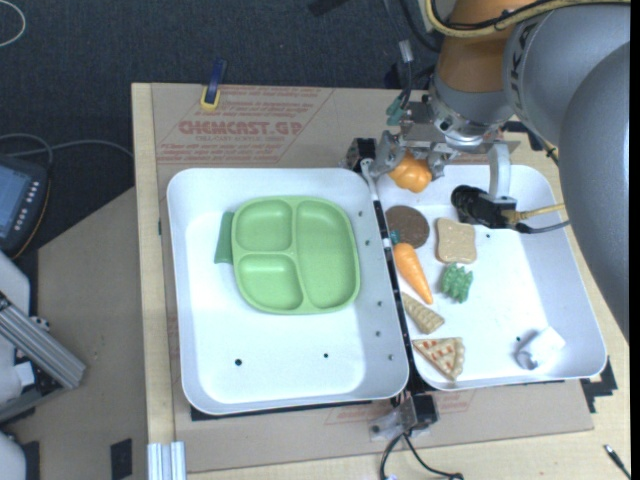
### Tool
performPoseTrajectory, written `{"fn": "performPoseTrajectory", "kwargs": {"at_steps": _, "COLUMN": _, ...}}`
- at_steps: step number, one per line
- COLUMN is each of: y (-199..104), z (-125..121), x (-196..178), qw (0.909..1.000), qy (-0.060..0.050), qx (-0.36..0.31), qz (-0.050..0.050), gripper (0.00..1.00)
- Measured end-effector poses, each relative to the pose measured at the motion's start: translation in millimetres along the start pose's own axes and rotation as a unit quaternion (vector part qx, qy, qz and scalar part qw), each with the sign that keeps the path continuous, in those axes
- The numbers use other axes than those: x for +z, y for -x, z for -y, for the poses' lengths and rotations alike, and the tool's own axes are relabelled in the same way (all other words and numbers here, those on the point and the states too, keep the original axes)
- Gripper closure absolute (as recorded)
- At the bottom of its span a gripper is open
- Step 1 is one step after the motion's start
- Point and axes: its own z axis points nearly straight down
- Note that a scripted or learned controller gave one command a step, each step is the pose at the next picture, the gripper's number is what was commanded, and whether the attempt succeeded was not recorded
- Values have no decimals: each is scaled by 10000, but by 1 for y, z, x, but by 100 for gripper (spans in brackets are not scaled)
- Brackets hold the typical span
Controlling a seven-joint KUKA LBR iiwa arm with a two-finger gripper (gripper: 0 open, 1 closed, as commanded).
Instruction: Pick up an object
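Observation:
My gripper (408, 164) hangs over the far left corner of the right bin (560, 298). Its fingers are shut on a small orange fruit (411, 176), which sits between them just above the bin's rim. Below it in the same bin lie a brown round patty (407, 226), a slice of toast (456, 240), a carrot (412, 273), a green broccoli piece (458, 283), a ridged cracker (424, 315) and a pizza slice (441, 355).
The left bin (200, 348) holds a green divided plate (295, 253) with a darker green piece (222, 240) sticking out from under its left edge. A small grey and white object (535, 348) lies at the right bin's near right corner.

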Motion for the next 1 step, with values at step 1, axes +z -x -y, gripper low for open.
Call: {"fn": "performPoseTrajectory", "kwargs": {"at_steps": 1, "y": 9, "z": -2, "x": -17, "qw": 10000, "qy": 3, "qx": 16, "qz": 3, "gripper": 100}}
